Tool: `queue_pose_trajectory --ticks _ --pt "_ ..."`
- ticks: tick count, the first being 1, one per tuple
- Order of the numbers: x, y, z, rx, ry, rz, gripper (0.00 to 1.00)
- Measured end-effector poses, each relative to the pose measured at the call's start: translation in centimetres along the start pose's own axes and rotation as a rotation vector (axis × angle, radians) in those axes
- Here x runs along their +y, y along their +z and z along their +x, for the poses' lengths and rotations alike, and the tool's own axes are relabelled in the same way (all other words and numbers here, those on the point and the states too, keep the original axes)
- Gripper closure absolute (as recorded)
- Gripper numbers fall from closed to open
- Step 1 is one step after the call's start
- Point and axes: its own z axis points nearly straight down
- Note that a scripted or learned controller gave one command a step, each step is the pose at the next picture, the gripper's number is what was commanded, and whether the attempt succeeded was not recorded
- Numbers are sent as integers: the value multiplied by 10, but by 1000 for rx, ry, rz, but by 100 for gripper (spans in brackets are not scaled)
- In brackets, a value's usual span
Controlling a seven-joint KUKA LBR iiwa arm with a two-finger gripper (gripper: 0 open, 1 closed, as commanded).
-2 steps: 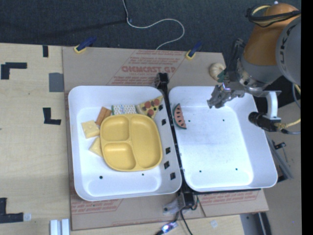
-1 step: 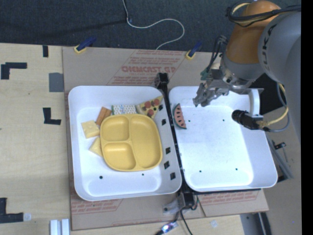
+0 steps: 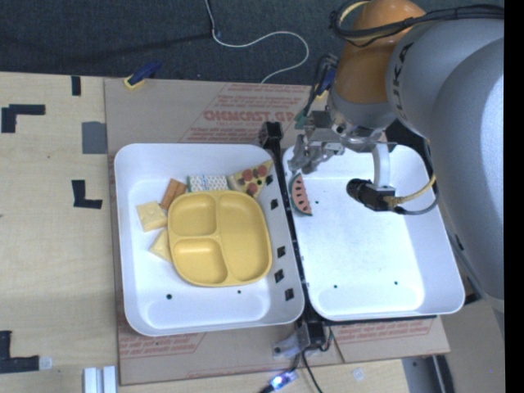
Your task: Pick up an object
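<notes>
My claw (image 3: 304,160), grip unclear, hung above one watermelon slice (image 3: 302,196) at the right bin's (image 3: 385,301) left wall; one yellow plate (image 3: 219,237) filled the left bin (image 3: 139,301).

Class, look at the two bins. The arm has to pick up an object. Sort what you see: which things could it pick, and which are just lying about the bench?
Belonging to the job:
gripper
watermelon slice in the right bin
yellow plate, cracker, pizza slice in the left bin

Lying about:
white cable
cardboard sheet
yellow-and-blue clip
</notes>
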Motion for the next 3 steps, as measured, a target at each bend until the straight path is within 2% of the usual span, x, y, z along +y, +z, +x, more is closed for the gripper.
queue_pose_trajectory --ticks 1,2,3 --pt "4 4 2 -2 6 0 100" --pt "-4 -11 3 0 6 -1 100" --pt "-3 -3 5 -2 6 1 100"
